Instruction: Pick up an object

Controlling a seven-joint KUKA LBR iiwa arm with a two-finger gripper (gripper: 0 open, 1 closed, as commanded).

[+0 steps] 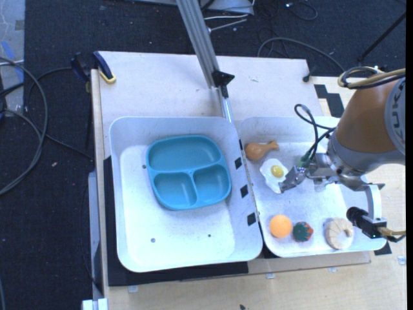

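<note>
Lay in the right bin (293, 129), upper part: fried egg (273, 173), touched at its lower right edge by the pincer (288, 181). Could not tell whether spread or pressed together, perhaps nipping the egg's rim. Nearby: drumstick (261, 150) above; orange ball (280, 226), green-red toy (302, 232), pastry (338, 232) below. In the left bin (129, 237): blue divided tray (189, 172).

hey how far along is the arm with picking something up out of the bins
Done: the arm has reached into the right bin, and the gripper sits low beside the fried egg toy. In hand: nothing visibly lifted. The egg, drumstick, orange ball, green-red toy and pastry all lie on the bin floor. Left: grasp and lift one object.
</note>
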